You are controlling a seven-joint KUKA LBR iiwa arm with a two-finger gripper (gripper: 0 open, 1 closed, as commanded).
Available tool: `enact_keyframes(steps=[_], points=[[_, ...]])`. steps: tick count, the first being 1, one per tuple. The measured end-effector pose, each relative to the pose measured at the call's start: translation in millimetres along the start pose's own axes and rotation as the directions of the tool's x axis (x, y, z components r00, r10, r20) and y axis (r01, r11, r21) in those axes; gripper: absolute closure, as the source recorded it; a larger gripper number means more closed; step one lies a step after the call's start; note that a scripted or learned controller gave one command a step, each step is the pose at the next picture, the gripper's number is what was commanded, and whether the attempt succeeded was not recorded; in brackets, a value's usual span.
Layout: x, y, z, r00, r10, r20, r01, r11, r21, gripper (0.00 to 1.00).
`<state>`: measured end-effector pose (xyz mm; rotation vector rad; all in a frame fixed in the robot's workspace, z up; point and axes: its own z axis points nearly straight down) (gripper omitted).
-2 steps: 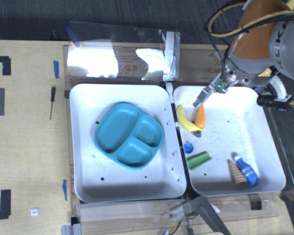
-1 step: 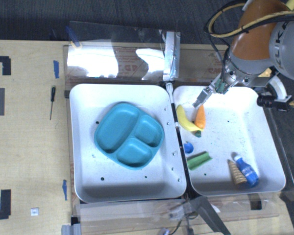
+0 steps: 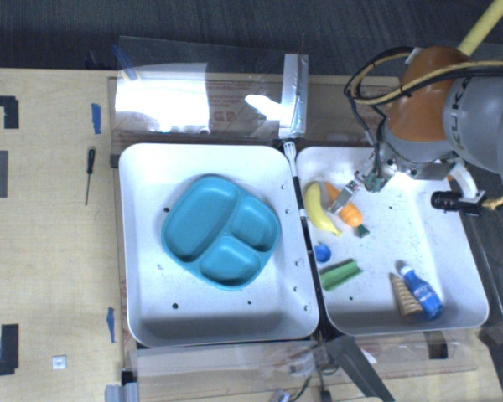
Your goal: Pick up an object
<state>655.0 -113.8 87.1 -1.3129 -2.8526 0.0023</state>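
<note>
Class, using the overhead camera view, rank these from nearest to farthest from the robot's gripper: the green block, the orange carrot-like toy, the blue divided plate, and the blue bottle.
Measured from the gripper in the right bin:
1. Orange carrot-like toy, just below the gripper.
2. Green block, lower down near the bins' divider.
3. Blue bottle, at the right bin's lower right.
4. Blue divided plate, across in the left bin.
</note>
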Motion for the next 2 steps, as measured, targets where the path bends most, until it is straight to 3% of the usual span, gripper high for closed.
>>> enact_keyframes(steps=[1, 2], points=[[-1.9, 2.7, -13.3, 1.0, 0.002, 0.009, -0.002, 1.0, -0.01, 1.0], [102.8, 64.0, -103.1, 0.997, 0.075, 0.005, -0.075, 0.997, -0.014, 1.0]])
